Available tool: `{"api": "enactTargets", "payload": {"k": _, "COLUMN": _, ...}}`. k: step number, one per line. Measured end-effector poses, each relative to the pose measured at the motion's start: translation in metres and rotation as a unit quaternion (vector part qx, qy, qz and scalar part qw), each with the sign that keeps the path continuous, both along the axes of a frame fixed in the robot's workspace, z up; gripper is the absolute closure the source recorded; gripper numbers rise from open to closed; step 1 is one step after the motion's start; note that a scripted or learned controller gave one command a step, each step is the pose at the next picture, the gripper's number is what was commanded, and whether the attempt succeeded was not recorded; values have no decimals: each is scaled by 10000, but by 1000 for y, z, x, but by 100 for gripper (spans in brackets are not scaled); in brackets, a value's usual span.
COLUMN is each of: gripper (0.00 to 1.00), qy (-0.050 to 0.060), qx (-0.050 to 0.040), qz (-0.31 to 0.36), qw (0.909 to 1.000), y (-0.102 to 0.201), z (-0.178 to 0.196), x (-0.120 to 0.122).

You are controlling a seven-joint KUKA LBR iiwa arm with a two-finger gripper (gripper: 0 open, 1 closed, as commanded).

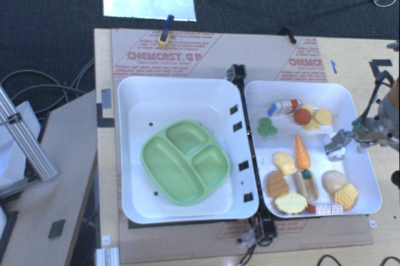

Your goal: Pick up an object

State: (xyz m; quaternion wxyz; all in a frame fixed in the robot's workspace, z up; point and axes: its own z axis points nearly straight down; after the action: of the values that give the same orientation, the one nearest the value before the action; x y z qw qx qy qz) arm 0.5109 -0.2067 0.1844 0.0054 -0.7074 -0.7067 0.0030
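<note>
Nothing has been lifted yet: the hand (337,145) is seen low over the right bin (359,108), whether released or clenched cannot be told. The toy carrot (302,152) lies just beside it, ungrasped. The whole pick is judged outstanding.

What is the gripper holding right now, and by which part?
Nothing that can be seen: the gripper hangs over bare floor of the right bin, apart from the carrot and the other toy foods.
</note>
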Motion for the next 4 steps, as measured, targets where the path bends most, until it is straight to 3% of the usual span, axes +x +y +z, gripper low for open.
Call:
{"api": "enactTargets", "payload": {"k": 1, "gripper": 0, "qy": -66, "qx": -20, "qz": 21, "qw": 10000, "y": 1, "z": 7, "x": 3}}
{"api": "enactTargets", "payload": {"k": 4, "gripper": 0, "qy": -62, "qx": -17, "qz": 12, "qw": 10000, "y": 5, "z": -100, "x": 11}}
